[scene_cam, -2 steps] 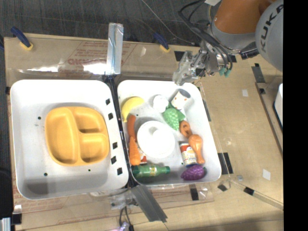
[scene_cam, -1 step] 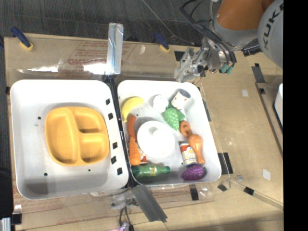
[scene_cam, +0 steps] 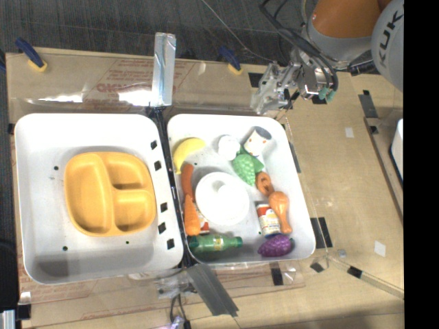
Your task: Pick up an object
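1. Objects for picking sit crowded in the right shallow white bin (scene_cam: 296,204); I see a round white plastic lid or bowl (scene_cam: 221,199) near its middle.
2. Around that white piece I make out a yellow banana-like toy (scene_cam: 186,149) at the upper left, an orange carrot-shaped toy (scene_cam: 188,204) along the left wall, and a green bottle lying on its side (scene_cam: 215,243) at the near edge.
3. On the right side of the same bin lie a bunch of purple toy grapes (scene_cam: 276,246), a small white jar with a red label (scene_cam: 269,219), and an orange-brown drumstick-shaped toy (scene_cam: 279,208).
4. Toward the far wall there is a green leafy toy (scene_cam: 245,166), a small white cup (scene_cam: 227,144) and a tilted white can with a dark opening (scene_cam: 257,140).
5. My left shallow white bin (scene_cam: 41,163) holds a yellow divided plastic tray (scene_cam: 110,192), lying flat.
6. My end effector (scene_cam: 274,93) hovers above the tabletop (scene_cam: 343,184) just past the right bin's far right corner, apart from every object; nothing is between its fingers, which look spread apart, though clutter there makes this hard to read.
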`<action>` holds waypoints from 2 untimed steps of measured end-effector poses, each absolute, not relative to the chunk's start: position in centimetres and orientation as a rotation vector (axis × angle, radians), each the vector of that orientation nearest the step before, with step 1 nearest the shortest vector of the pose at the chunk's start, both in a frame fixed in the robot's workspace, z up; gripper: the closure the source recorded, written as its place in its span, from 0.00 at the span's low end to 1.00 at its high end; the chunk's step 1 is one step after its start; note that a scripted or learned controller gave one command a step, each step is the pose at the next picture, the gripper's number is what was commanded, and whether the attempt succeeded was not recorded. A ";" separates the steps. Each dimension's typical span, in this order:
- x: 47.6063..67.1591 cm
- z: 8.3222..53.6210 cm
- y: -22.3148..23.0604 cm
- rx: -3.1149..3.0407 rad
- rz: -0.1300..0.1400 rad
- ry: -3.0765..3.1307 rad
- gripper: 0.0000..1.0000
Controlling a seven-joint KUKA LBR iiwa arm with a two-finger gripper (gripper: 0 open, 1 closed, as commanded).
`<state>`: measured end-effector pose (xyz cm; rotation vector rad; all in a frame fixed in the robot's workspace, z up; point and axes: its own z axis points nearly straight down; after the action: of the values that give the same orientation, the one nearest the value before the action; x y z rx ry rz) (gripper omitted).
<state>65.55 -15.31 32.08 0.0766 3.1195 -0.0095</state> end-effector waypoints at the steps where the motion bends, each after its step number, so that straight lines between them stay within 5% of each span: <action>1: 65.7 33.2 -15.3 0.073 -0.012 3.113 1.00; 2: 65.8 34.4 -15.3 0.070 -0.015 3.106 1.00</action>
<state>65.81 -15.26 34.43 0.0697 3.1057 -0.0149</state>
